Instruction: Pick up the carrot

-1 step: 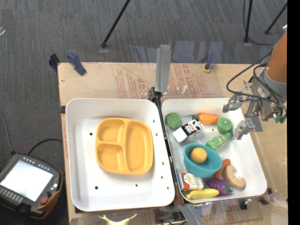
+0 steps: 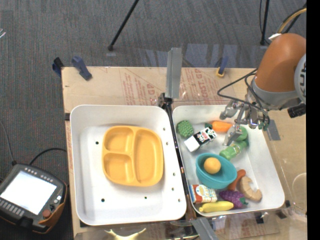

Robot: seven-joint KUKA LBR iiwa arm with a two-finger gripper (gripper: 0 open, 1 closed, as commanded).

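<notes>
The carrot (image 2: 221,126) is seen near the right bin's (image 2: 274,170) far edge, long axis across the bin, just left of the gripper (image 2: 239,129). The gripper's opening cannot be told.

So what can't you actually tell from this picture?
- Carrot, camera view: its right end is hidden behind the gripper.
- Whether the gripper's fingers are open or shut: too small and cluttered.
- A brown item behind the teal bowl: mostly hidden by the bowl.
- Arm: cut off by the right edge.
</notes>
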